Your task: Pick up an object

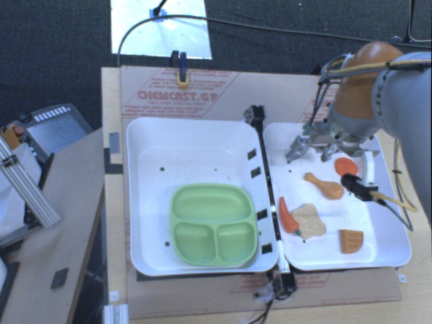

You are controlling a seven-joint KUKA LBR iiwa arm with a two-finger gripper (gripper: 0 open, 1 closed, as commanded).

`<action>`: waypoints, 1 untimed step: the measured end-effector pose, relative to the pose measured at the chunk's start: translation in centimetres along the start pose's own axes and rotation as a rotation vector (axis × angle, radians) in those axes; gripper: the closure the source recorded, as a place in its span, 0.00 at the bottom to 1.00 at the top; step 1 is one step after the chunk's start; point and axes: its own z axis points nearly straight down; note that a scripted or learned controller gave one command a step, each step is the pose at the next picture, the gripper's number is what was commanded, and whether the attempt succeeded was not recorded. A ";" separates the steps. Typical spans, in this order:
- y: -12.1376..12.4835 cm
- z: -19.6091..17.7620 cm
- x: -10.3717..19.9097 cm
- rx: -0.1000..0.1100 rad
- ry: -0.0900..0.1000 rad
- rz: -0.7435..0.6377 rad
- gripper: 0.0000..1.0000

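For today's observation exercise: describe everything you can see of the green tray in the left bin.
The green tray is pale green, plastic-looking, rounded-cornered, with three compartments: one long one at the far side, two smaller ones nearer the camera. It lies flat and upright on the floor of the left bin, toward its near right corner, its compartments bare.

A: What colours lie in my bins?

B: My left bin point(145, 147), white, bears a pale green divided tray point(214, 223). My right bin point(388, 238), white, bears a tan drumstick point(324, 185), orange carrot point(289, 216), and brown waffle piece point(351, 240).

A: And my arm point(398, 86)?

B: Grey, banded orange.
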 end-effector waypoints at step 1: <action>0.2 -1.4 -0.1 -0.007 -0.001 0.000 1.00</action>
